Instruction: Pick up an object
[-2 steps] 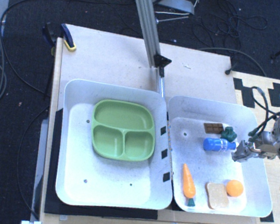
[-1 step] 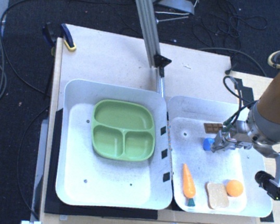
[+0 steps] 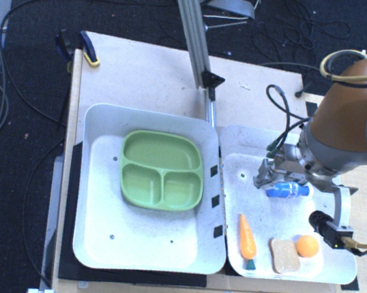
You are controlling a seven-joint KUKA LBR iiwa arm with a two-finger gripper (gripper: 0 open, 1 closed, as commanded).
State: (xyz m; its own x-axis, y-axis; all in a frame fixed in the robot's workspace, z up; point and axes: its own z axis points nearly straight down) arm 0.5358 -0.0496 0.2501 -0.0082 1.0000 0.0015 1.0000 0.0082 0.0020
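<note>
In the right bin [image 3: 240, 159] my gripper [image 3: 266, 178] hangs low over the left end of a small blue bottle [image 3: 290, 190] that lies on its side. Whether the bottle is between the jaws or just below them is not clear. An orange carrot [image 3: 247, 237] lies near the bin's front left. A tan sponge-like slab [image 3: 284, 255] and an orange ball [image 3: 307, 246] sit at the front right, touching each other.
The left bin [image 3: 91, 183] holds a green divided plate [image 3: 163, 171]. A metal pole [image 3: 196, 30] slants in from the top to the gap between the bins. My arm's bulky grey and orange wrist [image 3: 354, 114] covers the right bin's far right corner.
</note>
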